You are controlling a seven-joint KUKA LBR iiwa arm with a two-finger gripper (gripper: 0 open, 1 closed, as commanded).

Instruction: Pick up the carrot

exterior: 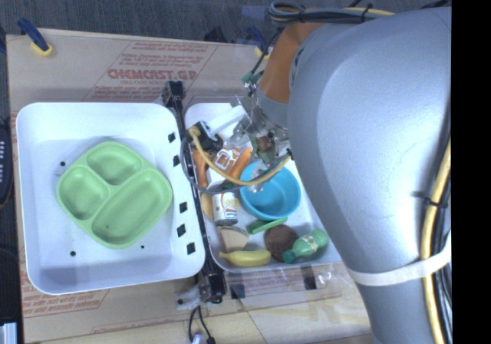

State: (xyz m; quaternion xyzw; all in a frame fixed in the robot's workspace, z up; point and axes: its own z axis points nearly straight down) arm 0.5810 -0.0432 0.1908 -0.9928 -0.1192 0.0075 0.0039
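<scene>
The carrot [243, 161] is a short orange piece lying aslant in the right bin [205, 115], just beyond the rim of a blue bowl [270, 193]. My gripper [259, 139] hangs low over the back of this bin, just up and right of the carrot and very near its upper end. A yellow cable loops under the gripper and crosses the carrot. The wrist's clutter hides how the gripper stands and whether it touches the carrot.
The right bin also holds a small can [225, 209], a banana [245, 258], a brown round fruit [280, 237], a green bottle [308, 244] and a long orange item [200, 169] by its left wall. A green divided plate [115, 193] lies in the left bin [34, 181]. The arm's bulk covers the right side.
</scene>
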